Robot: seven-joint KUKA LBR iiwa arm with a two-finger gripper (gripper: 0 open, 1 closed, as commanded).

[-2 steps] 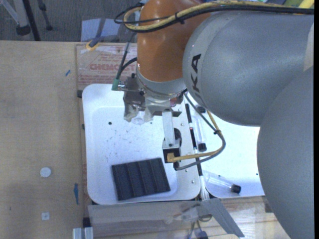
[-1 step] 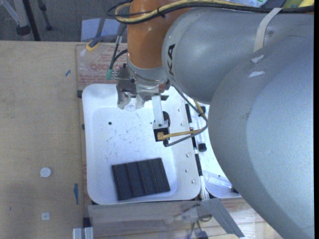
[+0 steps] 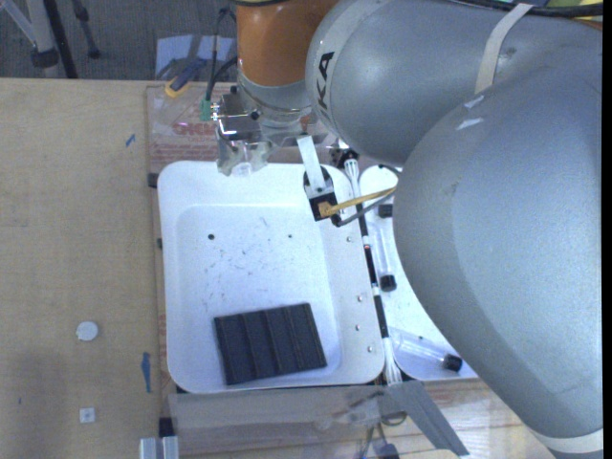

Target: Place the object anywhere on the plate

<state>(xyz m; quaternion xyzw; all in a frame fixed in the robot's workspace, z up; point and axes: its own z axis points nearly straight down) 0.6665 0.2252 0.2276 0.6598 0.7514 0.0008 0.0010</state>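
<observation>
A dark grey ribbed rectangular plate (image 3: 271,343) lies flat in the near part of the left white bin (image 3: 182,256), a little tilted. My gripper (image 3: 241,161) hangs over the far rim of that bin, well away from the plate. It points down under the orange wrist band (image 3: 273,27). The big grey arm (image 3: 497,208) hides most of the right bin (image 3: 421,352).
A cable and a black clip (image 3: 320,194) hang from the arm over the left bin's far right corner. A small white disc (image 3: 87,331) lies on the wooden bench at the left. A small clear item with a dark tip (image 3: 448,361) lies in the right bin's near part.
</observation>
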